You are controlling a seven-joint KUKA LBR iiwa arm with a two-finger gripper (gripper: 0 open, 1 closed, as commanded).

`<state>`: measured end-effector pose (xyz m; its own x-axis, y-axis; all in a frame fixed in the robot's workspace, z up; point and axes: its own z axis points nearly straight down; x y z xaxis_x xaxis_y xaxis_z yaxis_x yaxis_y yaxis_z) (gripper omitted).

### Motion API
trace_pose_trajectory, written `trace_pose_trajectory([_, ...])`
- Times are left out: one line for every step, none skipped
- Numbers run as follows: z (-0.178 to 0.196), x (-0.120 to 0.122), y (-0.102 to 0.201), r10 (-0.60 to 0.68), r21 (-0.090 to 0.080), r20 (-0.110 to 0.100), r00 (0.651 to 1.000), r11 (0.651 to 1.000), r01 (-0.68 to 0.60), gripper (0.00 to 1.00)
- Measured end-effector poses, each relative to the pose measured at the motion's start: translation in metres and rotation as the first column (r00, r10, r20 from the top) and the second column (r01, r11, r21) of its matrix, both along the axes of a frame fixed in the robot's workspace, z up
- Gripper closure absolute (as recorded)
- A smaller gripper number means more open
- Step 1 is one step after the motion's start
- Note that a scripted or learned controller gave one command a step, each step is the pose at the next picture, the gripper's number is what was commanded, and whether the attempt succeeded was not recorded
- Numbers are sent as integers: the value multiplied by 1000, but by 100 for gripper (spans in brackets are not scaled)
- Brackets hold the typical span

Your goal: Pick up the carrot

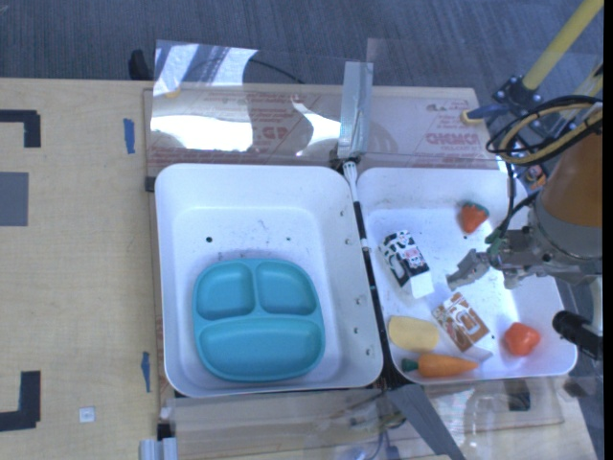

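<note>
Two bins on the worktop, with the carrot (442,363) crowded into the right bin's near edge.
From the left: a teal divided plate (259,319) in the left bin (182,199); in the right bin (436,195) the carrot touches a yellow piece (413,332) and a brown packet (463,322), so the gripper (469,268), hovering farther back, may catch a neighbour or the rim; I cannot tell its jaws' state.

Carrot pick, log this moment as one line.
carrot: right bin, near edge, beside yellow block | gripper: above bin middle, apart from carrot | grasp: none
</note>
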<state>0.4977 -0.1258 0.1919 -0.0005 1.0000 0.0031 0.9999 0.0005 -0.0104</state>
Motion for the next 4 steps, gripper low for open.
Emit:
trace_pose_trajectory([-79, -6, -59, -11, -10, 38, 999, 1000, 11, 0])
trace_pose_trajectory([-87, -2, -78, -289, 25, 36, 957, 957, 288, 0])
trace_pose_trajectory([-73, 8, -80, -287, 22, 64, 956, 958, 287, 100])
trace_pose_trajectory([2, -9, -25, -374, -3, 5, 928, 928, 374, 100])
